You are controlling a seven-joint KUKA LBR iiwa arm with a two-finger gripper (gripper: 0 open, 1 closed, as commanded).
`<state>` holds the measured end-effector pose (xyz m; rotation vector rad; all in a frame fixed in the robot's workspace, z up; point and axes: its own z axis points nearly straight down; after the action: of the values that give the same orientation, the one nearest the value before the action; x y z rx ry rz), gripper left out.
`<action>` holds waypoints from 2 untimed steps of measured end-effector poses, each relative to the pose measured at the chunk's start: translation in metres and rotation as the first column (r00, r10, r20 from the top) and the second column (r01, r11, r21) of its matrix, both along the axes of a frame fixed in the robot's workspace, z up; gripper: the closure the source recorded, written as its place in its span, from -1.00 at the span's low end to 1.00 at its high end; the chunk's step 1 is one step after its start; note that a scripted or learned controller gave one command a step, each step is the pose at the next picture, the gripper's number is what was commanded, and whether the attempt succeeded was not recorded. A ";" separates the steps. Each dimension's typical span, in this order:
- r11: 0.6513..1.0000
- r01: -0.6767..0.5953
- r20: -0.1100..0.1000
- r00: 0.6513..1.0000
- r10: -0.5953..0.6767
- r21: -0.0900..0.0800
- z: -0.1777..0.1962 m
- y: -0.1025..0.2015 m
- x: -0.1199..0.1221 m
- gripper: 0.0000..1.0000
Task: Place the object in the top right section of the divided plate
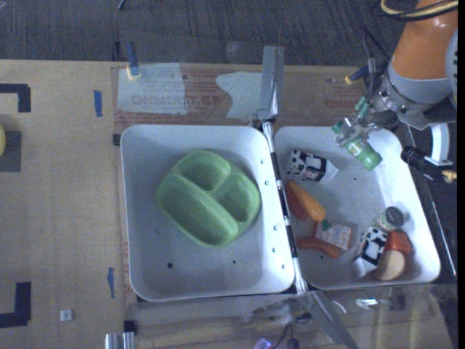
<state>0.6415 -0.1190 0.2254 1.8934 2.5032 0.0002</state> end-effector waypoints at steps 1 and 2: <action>1.000 -0.020 0.002 1.000 0.020 0.001 0.007 0.055 0.007 1.00; 1.000 0.014 0.002 1.000 -0.014 0.002 0.029 0.129 0.026 1.00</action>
<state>0.6674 0.0096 0.2541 1.9101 2.4891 0.0044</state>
